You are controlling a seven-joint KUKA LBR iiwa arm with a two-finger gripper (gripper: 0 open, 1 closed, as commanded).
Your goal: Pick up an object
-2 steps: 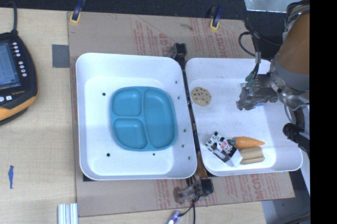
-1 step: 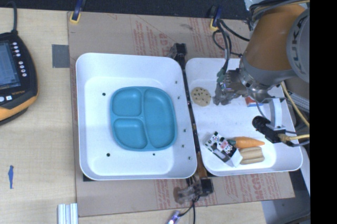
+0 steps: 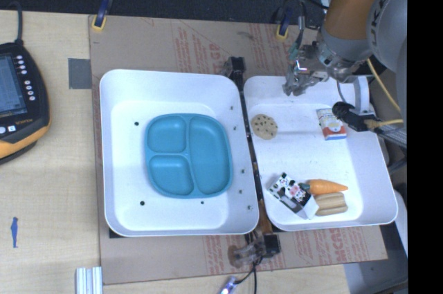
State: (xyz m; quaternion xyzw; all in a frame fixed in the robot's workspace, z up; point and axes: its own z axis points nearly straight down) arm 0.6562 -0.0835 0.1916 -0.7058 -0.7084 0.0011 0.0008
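Several candidates lie in the right bin [image 3: 387, 168], namely a cookie [image 3: 264, 126], a small carton [image 3: 333, 124], a carrot [image 3: 327, 186] and a cow toy [image 3: 291, 192], while the gripper [image 3: 299, 86] hangs above its far edge carrying nothing, probably poised to descend.

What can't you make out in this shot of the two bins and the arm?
- Hand, camera view: small and dark at the right bin's far edge; its finger state is unreadable.
- Black-and-white object: too small to identify.
- Carton: label print too small to read.
- Arm: cut off by the top edge.
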